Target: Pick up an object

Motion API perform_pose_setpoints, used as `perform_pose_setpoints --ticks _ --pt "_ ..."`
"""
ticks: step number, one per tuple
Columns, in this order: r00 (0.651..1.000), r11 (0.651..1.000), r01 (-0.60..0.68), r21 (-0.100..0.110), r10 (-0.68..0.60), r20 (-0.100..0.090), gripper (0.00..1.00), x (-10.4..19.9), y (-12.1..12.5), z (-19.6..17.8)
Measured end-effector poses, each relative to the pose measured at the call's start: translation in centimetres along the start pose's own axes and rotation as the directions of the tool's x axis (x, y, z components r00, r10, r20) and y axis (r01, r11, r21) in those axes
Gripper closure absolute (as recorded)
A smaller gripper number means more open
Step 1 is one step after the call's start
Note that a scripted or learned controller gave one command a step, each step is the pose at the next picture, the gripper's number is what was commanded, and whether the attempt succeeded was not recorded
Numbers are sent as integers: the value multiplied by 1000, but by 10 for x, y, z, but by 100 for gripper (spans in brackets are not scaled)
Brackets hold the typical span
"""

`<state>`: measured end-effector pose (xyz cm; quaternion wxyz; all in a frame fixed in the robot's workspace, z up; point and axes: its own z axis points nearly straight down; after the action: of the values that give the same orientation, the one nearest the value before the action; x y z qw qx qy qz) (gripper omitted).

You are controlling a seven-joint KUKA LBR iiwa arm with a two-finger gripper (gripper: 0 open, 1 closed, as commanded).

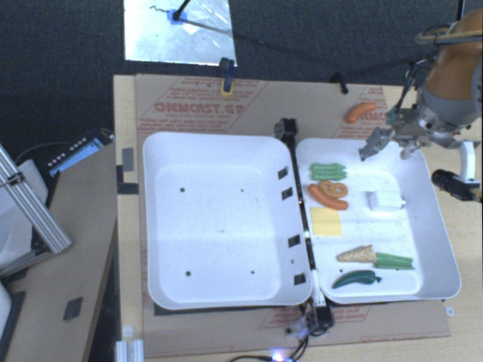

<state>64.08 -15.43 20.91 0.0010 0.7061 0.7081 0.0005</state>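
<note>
Left bin (pixel 219 217) floor open; right bin (pixel 423 225) crowded, bare strip along right side.

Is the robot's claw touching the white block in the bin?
Apart. The camera view shows the gripper up by the bin's far rim, with bare bin floor between it and the white block.

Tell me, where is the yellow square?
The yellow square lies in the right bin, near its left wall, just below the orange sausage and above the carrot.
</note>
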Motion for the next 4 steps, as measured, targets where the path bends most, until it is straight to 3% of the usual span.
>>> perform_pose_setpoints --ticks 1,2,3,4 --pt "1000 1000 4 0 -4 -4 0 44 29 126" --pt "1000 1000 -5 7 5 -1 0 28 -68 101" --pt "1000 1000 4 -3 -4 -1 0 39 -12 122" --pt "1000 1000 -3 4 3 0 0 24 -47 125"
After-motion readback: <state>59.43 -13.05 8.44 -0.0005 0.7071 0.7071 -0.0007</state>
